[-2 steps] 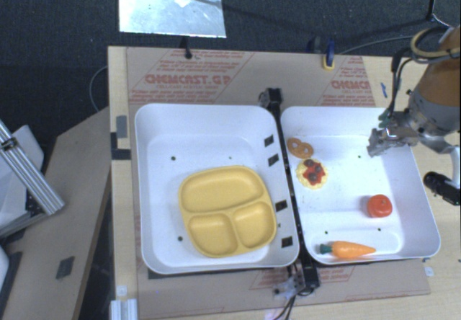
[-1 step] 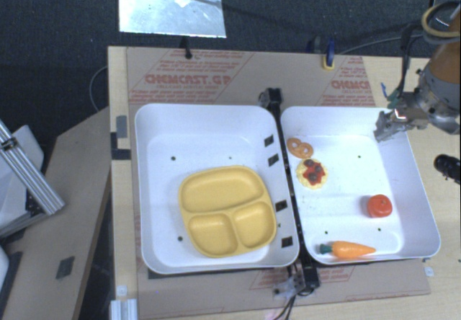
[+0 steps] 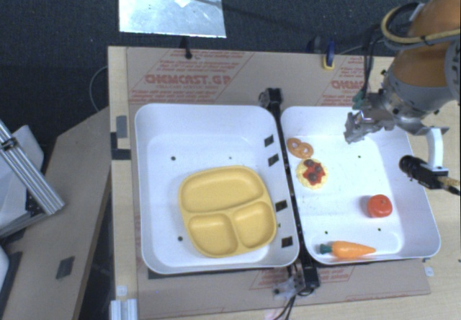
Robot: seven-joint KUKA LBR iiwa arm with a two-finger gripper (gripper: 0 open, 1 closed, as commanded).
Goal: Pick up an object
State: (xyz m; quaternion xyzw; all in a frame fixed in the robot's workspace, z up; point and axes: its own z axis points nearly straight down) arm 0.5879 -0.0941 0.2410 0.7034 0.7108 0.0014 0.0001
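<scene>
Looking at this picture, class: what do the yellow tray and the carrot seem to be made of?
Yellow tray: probably moulded plastic, smooth, with a soft sheen and rounded compartment walls. Carrot: apparently a plastic toy, uniform orange with a green tip and a faint gloss; rubber is possible.

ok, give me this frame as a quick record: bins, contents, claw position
left bin: yellow divided tray, three compartments
right bin: pretzel, small pizza, tomato, carrot
carrot position: near front wall, lying flat
pretzel and pizza: close to the divider between bins
claw: above the back of the right bin, apart from all four items
held object: none visible
task status: nothing picked yet
</scene>
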